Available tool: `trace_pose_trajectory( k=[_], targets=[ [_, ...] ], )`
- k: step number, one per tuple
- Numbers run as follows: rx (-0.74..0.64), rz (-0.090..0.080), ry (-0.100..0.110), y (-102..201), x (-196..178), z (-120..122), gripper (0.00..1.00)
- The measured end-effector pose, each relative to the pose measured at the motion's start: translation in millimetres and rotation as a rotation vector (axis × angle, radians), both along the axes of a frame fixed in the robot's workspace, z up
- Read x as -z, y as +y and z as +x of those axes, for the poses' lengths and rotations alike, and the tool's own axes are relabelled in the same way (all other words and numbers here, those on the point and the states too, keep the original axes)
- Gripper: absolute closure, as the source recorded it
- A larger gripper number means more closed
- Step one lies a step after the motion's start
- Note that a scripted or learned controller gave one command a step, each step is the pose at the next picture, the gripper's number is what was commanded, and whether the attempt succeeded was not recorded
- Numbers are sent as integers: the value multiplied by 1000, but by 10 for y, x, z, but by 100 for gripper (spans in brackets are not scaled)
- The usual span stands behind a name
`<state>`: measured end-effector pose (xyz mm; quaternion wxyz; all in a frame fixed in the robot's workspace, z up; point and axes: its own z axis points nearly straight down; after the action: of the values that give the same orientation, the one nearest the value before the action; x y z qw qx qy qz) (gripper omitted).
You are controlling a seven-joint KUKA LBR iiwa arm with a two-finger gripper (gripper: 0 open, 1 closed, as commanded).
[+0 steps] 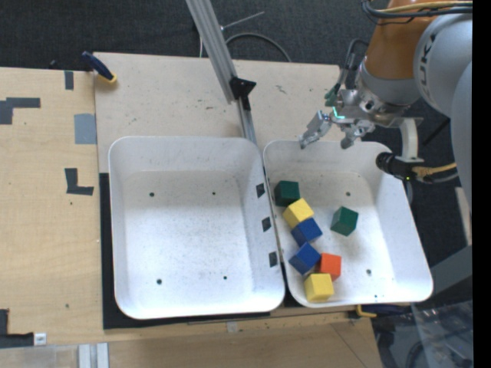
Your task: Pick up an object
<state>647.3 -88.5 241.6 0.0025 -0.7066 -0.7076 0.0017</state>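
Observation:
My gripper (330, 136) hangs open above the far rim of the right bin (399, 228), with nothing between its fingers. Below it in that bin lie several cubes. A dark green cube (287, 192) sits nearest the gripper, with a yellow cube (298, 211) and a blue cube (308, 229) just in front of it. A second green cube (344, 221) lies apart to the right. Nearer the front are another blue cube (304, 257), an orange cube (331, 264) and a yellow cube (319, 287).
The left bin (123, 228) stands beside the right one, sharing a raised divider. A slanted metal bar (219, 48) runs down from the top to the bins' junction. A black cable (414, 171) trails by the right bin's far corner.

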Motion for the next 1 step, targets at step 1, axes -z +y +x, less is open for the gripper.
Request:
trace_pose_trajectory(
  k=[1],
  targets=[
    [-1,-1,-4,0,-25,8,0]
  ],
)
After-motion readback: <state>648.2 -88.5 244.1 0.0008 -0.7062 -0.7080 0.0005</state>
